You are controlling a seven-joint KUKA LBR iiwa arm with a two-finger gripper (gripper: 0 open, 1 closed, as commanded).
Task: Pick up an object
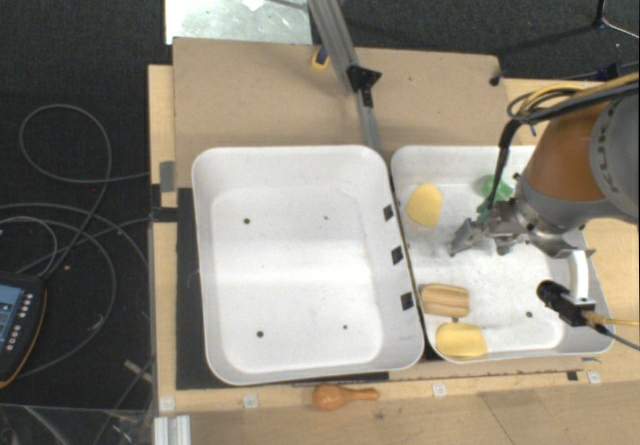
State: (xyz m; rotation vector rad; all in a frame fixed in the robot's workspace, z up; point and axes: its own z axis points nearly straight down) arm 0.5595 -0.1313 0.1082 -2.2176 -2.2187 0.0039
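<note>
Highest up and closest to the lens, at the right: grey arm (575,168) with its orange band, reaching in over the right bin (455,161). Ends below in the gripper (482,240), low over the rear half of that bin. Fingers (463,237) spread apart, with bare white bin floor between them and nothing gripped.

Just behind the gripper, touching or nearly so from this angle: small green piece (495,187), partly hidden by the wrist. To the gripper's left, near but apart: pale yellow lump (424,204), close to the bin's left wall. Toward the front of the same bin, well clear of the fingers: tan bun-shaped piece (445,300) lying crosswise against the left wall. Just in front of it, a second yellow rounded piece (461,340) by the front rim. At the arm's near side, a black fitting (558,302) with a cable over the bin's right front corner.

Beside the right bin, edges meeting: left bin (215,263), joined by black clips (397,255) along the shared rim. On the bench in front of the bins: an orange-brown pear-shaped thing (344,395), lying outside both. Behind the bins: slanting metal pole (328,8). Far left on the dark floor: loose cables (60,163) and a handheld pendant (15,318).
</note>
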